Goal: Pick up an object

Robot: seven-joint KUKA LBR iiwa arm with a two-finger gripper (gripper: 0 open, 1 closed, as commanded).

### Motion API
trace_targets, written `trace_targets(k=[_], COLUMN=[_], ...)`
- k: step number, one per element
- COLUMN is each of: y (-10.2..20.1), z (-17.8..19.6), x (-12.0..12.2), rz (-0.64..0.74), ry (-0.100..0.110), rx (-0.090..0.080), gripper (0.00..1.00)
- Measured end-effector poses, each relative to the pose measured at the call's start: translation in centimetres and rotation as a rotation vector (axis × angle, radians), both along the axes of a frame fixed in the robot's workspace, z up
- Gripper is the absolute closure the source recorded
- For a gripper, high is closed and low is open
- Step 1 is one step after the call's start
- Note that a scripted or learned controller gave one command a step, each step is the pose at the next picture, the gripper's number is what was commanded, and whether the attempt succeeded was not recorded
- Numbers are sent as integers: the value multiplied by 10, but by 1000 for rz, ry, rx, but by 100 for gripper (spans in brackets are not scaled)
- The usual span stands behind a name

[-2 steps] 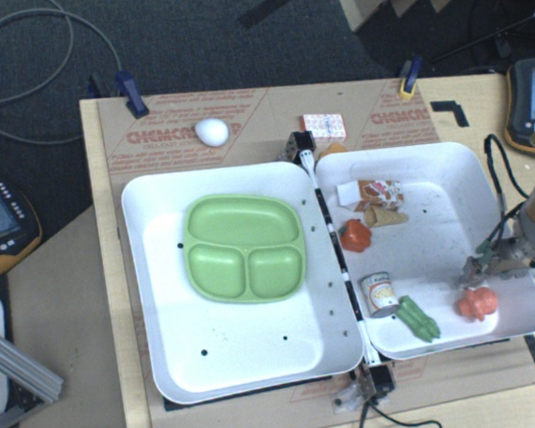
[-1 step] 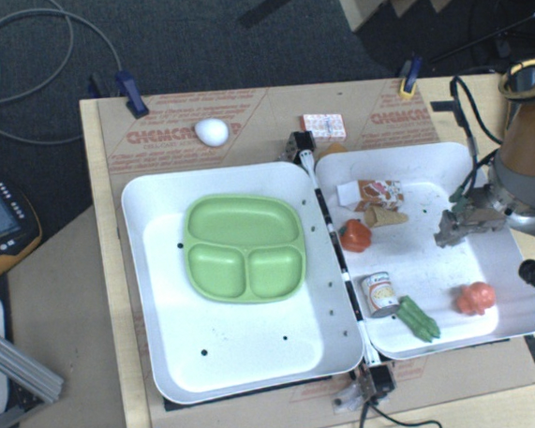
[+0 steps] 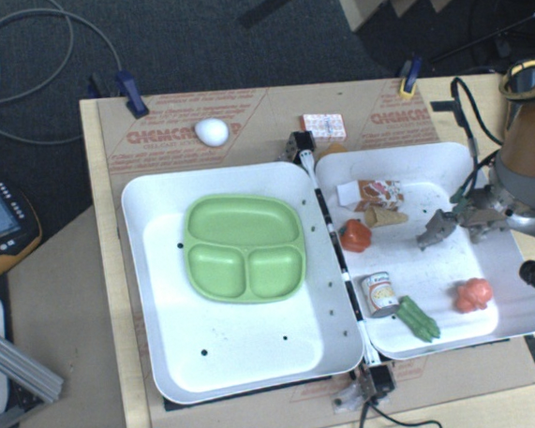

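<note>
The right bin (image 3: pixel 432 166) holds several small objects: a red tomato-like piece (image 3: pixel 355 237), a small can (image 3: pixel 380 293), a green vegetable (image 3: pixel 417 319), a red-orange lump (image 3: pixel 472 295), a printed packet (image 3: pixel 381 193) and a tan wedge (image 3: pixel 386 216). My gripper (image 3: pixel 436 230) hangs over the middle right of this bin, pointing left. It is apart from the tomato-like piece to its left and from the lump below it. I see nothing in its grasp.
A green divided plate (image 3: pixel 245 247) lies in the left bin (image 3: pixel 167 340). On the bench behind the bins sit a white ball (image 3: pixel 211 131) and a small patterned box (image 3: pixel 324 126). Blue clamps (image 3: pixel 131 93) hold the back edge.
</note>
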State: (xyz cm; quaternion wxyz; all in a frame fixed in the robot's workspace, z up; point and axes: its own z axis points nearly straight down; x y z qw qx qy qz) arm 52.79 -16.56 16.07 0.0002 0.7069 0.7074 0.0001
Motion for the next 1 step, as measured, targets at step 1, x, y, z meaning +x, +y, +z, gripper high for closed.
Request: trace_targets(k=[1], y=[-52], z=[-68], x=[-28], rz=[0], ry=[3], rx=[2], gripper=[0])
